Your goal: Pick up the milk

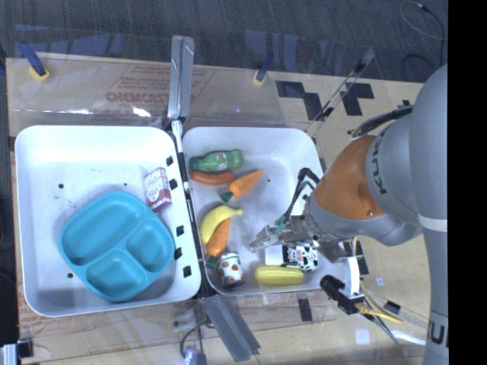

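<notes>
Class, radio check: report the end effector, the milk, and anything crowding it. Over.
End effector low in right bin, just above milk. Milk carton against near wall, not seen gripped. Yellow banana touching it on the near side. Over.

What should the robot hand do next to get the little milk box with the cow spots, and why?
Probably a small shift toward the milk, then straight down over it. The gripper sits in the right bin, just up and left of the carton, not around it. The yellow squash-like toy lies right beside the milk, so a careful drop seems wise.
</notes>
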Motion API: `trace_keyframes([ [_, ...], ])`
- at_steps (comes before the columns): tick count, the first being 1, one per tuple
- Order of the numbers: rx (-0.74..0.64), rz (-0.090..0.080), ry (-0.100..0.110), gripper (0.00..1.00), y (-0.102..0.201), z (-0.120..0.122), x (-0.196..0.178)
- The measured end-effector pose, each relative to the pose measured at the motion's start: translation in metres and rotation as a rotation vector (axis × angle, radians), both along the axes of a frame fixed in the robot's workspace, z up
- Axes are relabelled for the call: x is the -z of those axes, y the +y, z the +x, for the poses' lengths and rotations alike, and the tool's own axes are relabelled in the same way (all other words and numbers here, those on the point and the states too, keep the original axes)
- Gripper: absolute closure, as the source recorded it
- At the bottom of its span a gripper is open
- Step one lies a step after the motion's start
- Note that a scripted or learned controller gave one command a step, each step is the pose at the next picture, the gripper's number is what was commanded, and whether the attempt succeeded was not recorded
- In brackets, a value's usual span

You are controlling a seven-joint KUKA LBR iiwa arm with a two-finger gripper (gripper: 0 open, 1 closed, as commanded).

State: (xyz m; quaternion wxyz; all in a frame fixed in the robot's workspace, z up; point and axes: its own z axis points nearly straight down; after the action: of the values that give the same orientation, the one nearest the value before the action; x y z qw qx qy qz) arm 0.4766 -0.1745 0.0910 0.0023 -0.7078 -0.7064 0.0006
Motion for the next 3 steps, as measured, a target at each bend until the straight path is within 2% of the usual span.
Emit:
trace_keyframes([
  [1,0.319,-0.001,0.000,0.00,-0.033,0.063,0.000],
  [2,0.266,-0.001,-0.001,0.00,-0.027,0.000,-0.012],
  [3,0.261,0.001,0.001,1.00,-0.026,0.000,-0.022],
])
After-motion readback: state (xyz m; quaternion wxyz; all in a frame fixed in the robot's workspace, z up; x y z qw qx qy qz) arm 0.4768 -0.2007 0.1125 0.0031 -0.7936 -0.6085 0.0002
